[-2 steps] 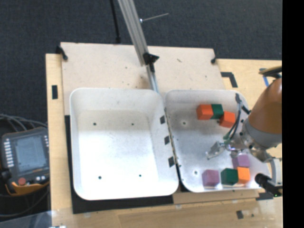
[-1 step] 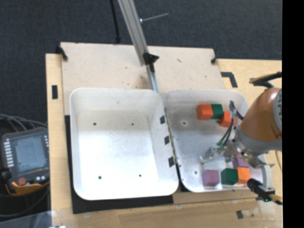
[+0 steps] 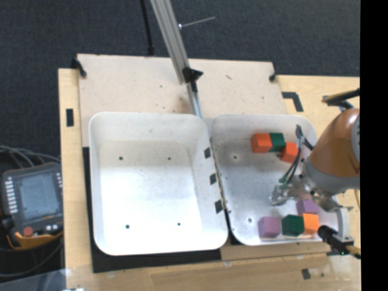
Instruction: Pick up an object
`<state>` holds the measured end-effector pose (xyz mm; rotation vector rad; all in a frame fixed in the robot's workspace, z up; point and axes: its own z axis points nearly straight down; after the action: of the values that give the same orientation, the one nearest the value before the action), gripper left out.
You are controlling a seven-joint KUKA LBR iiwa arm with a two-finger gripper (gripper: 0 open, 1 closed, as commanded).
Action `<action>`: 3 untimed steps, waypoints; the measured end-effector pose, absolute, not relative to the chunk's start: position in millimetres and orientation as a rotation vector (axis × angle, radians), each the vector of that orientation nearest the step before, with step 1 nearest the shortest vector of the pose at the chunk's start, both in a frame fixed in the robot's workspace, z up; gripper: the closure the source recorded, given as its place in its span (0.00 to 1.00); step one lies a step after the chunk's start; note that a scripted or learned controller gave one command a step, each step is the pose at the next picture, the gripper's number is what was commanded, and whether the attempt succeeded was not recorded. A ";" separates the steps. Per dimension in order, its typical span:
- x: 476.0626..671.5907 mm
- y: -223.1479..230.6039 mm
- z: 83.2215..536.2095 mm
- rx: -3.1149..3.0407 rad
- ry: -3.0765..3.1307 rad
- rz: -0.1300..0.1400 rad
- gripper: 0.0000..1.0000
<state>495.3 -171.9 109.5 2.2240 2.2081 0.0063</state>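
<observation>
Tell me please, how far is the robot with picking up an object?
Done: the arm has reached into the right bin, and its hand sits low among the blocks. In hand: nothing that I can confirm; no block is visibly lifted. Left: the grasp and the lift. The orange block, green block and purple block all lie on the bin floor.

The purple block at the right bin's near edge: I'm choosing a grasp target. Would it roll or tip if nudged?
The purple block looks boxy with flat faces, so it would probably slide, not roll. It seems rigid. The green block sits tight beside it, likely crowding a pincer finger.
</observation>
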 end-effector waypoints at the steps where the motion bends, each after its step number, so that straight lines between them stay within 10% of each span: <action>1: 498.1 -174.6 173.7 2.212 2.219 0.006 1.00; 3: 499.6 -175.4 238.1 2.213 2.224 0.004 1.00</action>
<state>499.6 -175.4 238.1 2.2129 2.2237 0.0035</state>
